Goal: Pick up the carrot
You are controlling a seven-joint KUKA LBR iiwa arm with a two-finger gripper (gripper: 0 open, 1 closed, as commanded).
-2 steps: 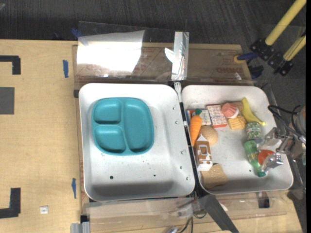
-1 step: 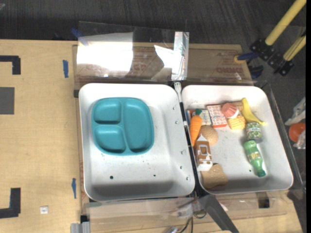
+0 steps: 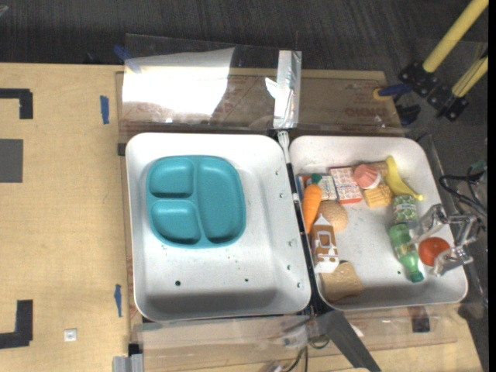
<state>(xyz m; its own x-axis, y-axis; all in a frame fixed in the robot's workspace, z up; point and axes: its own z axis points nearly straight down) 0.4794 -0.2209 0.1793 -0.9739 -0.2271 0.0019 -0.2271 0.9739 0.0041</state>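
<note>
Right now your carrot (image 3: 311,206) lies in the right bin (image 3: 453,289), hard against its left wall, running near-to-far with its green leafy end pointing to the far side and a small red and blue item just beside that tip. On its right sits a tan rounded piece (image 3: 334,214) that touches or nearly touches it, and just nearer than it lies a brown and white packet (image 3: 324,244), so you have little room on either flank. Your end effector (image 3: 452,242) is well apart from it, at the right edge of that same bin, near the red tomato (image 3: 433,248) and the green bottle (image 3: 405,246); whether it is spread or pinched I cannot tell from this angle. The teal plate (image 3: 196,200) rests in the left bin (image 3: 203,301). Judging by its look, the carrot is a light, stiff plastic toy with a smooth tapered skin that may slip. You would do best to grip across its thicker orange middle, with the fingers straddling its width, and mind the wall crowding one finger
</note>
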